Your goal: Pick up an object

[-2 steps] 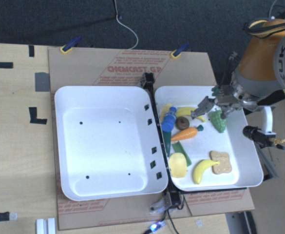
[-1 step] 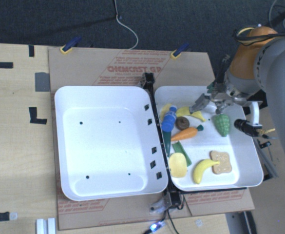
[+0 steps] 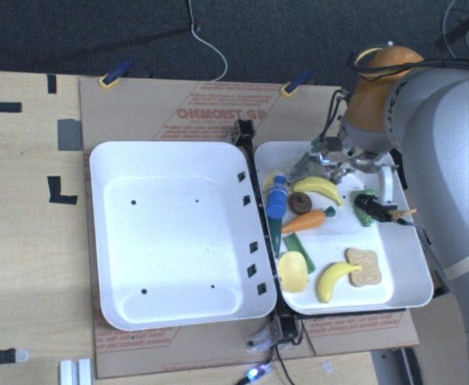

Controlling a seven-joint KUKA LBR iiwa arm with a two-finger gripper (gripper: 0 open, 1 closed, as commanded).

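The right bin [image 3: 410, 295] holds several toy foods. A yellow banana [image 3: 318, 188] lies near its back, with a brown round piece [image 3: 301, 203] and an orange carrot [image 3: 305, 221] just in front of it. A blue bottle [image 3: 276, 199] lies along the left wall. Toward the front are a yellow piece [image 3: 292, 272], a second banana [image 3: 334, 281] and a slice of toast [image 3: 365, 268]. My gripper [image 3: 328, 164] hangs over the back of this bin, just above the first banana, with nothing seen held in it.
The left bin [image 3: 106, 215] sits beside the right one, and a row of black clips runs along the wall they share. A green piece [image 3: 298, 253] lies by the carrot, another green piece [image 3: 365, 209] near the right wall. The arm covers the bench's right side.
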